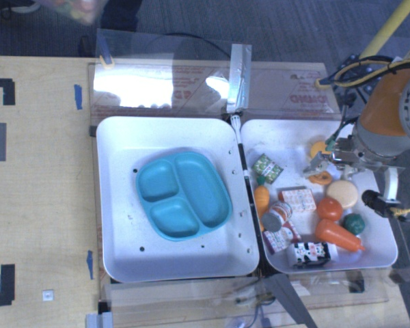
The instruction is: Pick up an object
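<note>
**Hovering gripper over a crowded right bin**

Standing by the bench, I take the blue tray (183, 195) as my landmark. It is a three-compartment tray lying in the middle of the left bin (116, 142), turned at a slant.

Right of the tray, past the divider (238, 80) between the bins, the right bin (389, 248) holds a jumble of things. Nearest the tray are a small green packet (266, 169), an orange piece (261, 199) just below it, and two small cans (279, 217) lying on their sides. Further right of the tray sits a pink-patterned box (298, 199), and below that a black-and-white carton (310, 253) against the bin's near wall. Beyond those lie a red ball (329, 209), a carrot (339, 235) pointing toward the right, a pale egg-like ball (342, 194) and a dark green ball (354, 223).

Farthest right of the tray, the arm (391, 115) reaches in over the bin's upper right part. Its gripper (326, 157) hangs just above a small yellow-orange thing (320, 178); I cannot tell whether the fingers are spread or pressed together, and nothing is visibly between them. The objects to pick all lie in the right bin.
</note>
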`<move>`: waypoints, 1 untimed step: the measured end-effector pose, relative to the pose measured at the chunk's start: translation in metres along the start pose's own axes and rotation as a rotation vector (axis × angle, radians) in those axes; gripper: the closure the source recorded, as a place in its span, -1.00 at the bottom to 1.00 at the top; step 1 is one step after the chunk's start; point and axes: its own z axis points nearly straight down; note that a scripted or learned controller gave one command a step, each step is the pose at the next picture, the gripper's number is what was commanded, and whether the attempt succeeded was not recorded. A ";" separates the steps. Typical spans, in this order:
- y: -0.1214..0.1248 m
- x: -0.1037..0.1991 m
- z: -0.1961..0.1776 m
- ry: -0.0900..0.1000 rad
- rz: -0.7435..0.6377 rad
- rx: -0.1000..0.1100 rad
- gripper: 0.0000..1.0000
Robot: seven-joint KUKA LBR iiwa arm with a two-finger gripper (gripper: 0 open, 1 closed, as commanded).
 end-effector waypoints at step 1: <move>-0.025 -0.009 0.007 0.004 -0.042 -0.002 -1.00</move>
